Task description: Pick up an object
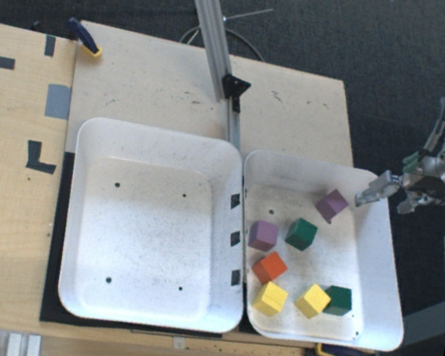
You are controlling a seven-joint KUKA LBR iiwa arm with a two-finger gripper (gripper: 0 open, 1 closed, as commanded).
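The right bin holds several small cubes. A purple cube lies near its far right side and another purple cube sits by the divider. A green cube lies between them. An orange cube, two yellow cubes and a second green cube sit along the near side. My gripper hovers over the bin's far right rim, just right of the upper purple cube. It is open with nothing between its fingers.
The left bin sits beside the right one. A slanted metal pole comes down to the bins' shared far edge. A blue and yellow clamp lies at the bench's far left corner.
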